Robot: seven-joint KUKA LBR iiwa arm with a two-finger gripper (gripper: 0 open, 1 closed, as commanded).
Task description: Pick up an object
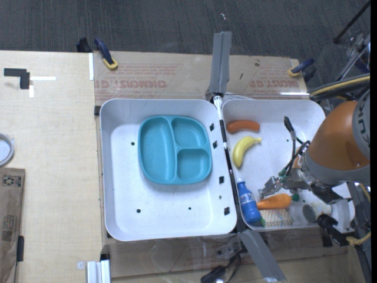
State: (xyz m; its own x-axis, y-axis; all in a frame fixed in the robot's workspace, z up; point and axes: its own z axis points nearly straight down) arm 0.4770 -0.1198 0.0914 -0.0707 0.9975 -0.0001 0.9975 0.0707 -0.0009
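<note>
Hand (272,187) low in right bin (268,108), just beside carrot (274,202), finger spread unclear.

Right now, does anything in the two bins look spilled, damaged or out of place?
Nothing stands out. The blue divided plate lies flat in the left bin. In the right bin the hot dog, banana, blue bottle and carrot lie loose and intact, the gripper low beside the carrot.

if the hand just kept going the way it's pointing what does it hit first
Probably the carrot: the hand points down and toward the left of the view, with its tip just above the carrot's upper edge. Depth is unclear from this slanted view; it might instead meet the right bin floor beside it.
</note>
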